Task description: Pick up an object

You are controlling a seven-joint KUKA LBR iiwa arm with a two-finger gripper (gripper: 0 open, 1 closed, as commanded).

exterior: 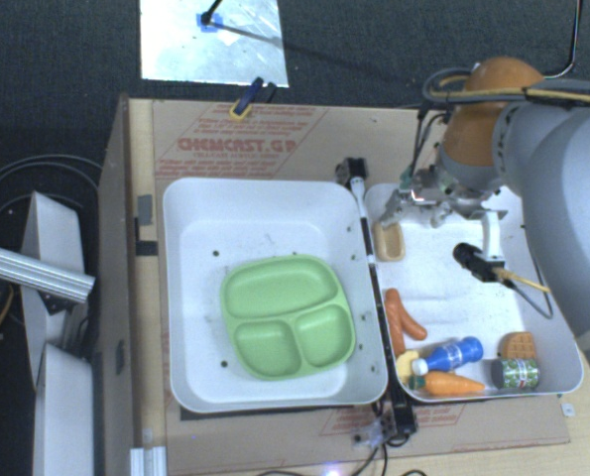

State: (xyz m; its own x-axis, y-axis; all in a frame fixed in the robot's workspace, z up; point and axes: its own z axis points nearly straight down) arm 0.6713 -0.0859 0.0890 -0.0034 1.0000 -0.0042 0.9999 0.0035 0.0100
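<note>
Nothing is being held yet: the tool (435, 204), its state untellable, is being hung at the right white plastic bin's (562, 360) twelve o'clock.

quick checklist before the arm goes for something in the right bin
1. Gripper over the right bin, near its far left corner: ok.
2. Fingers open or shut: cannot tell.
3. Anything held between the fingers: cannot tell.
4. Nearest target, the tan piece, lies close below the gripper at the bin wall: ok, though the wall may crowd a grasp.
5. Blue bottle, carrot and green can bunched at the near edge: not ok for a clean single pick.
</note>
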